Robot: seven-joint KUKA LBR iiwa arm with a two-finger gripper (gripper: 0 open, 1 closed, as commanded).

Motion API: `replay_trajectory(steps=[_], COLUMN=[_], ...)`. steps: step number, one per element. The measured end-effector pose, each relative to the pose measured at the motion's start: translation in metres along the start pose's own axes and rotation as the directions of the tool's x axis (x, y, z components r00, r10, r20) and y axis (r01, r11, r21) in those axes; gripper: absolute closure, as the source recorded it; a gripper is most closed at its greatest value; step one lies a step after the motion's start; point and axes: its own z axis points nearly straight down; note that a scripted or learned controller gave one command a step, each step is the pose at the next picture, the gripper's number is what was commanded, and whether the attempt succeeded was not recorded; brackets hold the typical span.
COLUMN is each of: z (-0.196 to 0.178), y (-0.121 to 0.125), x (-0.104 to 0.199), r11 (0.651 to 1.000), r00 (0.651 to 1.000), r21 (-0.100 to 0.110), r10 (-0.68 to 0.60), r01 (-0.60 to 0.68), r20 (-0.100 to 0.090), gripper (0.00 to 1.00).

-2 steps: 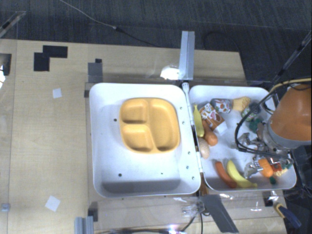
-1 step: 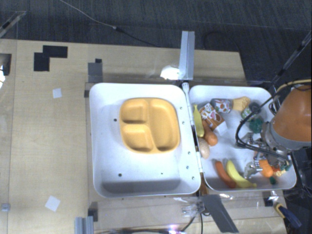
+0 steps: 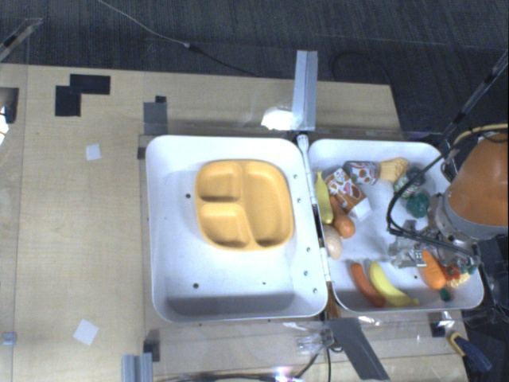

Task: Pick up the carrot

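Claw [image 3: 415, 255] beside carrot [image 3: 433, 270] (right bin [image 3: 362, 151]) — fingers obscured

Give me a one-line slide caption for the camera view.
Gripper poised over the carrot in the right bin; yellow tray in the left.

Gripper [image 3: 415, 255] low (arm from right)

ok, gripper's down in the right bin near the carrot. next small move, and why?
Probably a short lift straight up, to test the grasp. The gripper is low at the right bin's near right corner, right beside the carrot, but the wrist hides whether the carrot sits between its tips. A banana lies close on the left, so sideways motion risks a bump.
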Motion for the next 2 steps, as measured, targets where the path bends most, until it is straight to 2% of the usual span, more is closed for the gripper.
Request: replay_trajectory(steps=[1, 2], z=[0.0125, 0.0119], y=[-0.0299, -0.0257], x=[-0.0004, 0.0004], r11=[0.938, 0.816], r00=[0.938, 0.816], r21=[-0.007, -0.002], r10=[-0.346, -0.577], r01=[0.346, 0.577], r20=[-0.006, 0.000], gripper=[1.00, 1.00])
